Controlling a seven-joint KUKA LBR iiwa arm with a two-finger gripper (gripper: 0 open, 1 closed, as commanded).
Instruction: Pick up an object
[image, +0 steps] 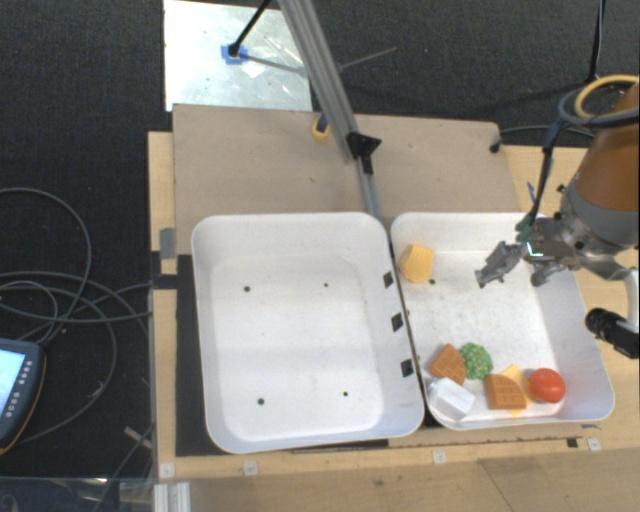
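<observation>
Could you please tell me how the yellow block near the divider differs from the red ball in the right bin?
The yellow block is angular and pale yellow; the red ball is round and bright red. The block sits alone near the bin's far left corner, while the ball lies in the near right corner beside other items. Both rest in the right bin, untouched by the gripper.

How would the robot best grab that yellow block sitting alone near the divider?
Probably from straight above, closing on two opposite flat sides of the yellow block. It sits apart from the clutter, though its left side is close to the right bin's wall.
</observation>
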